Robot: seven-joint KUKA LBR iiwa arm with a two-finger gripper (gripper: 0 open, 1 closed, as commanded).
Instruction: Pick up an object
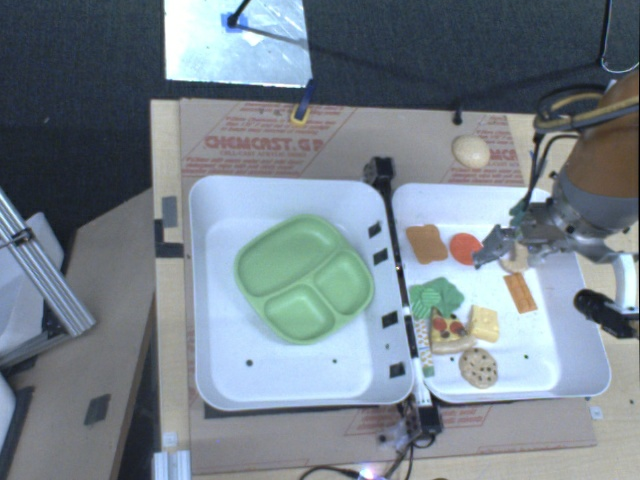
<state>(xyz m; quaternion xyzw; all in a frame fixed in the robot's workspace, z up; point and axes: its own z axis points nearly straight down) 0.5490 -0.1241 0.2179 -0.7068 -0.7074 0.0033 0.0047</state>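
My gripper hangs low over the right bin, near its back, at the end of the grey arm coming from the right. Just left of it lies a red disc, and a brown toast piece lies beyond that. A small beige round piece sits directly under the gripper, partly hidden by it. An orange bar lies just in front of it. Nearer the front are a green leaf, a pizza slice, a yellow cheese block and a cookie.
The left bin holds a green divided plate. A black divider runs between the bins. A beige egg-shaped object rests on the cardboard behind the right bin. A black arm part overhangs the bin's right rim.
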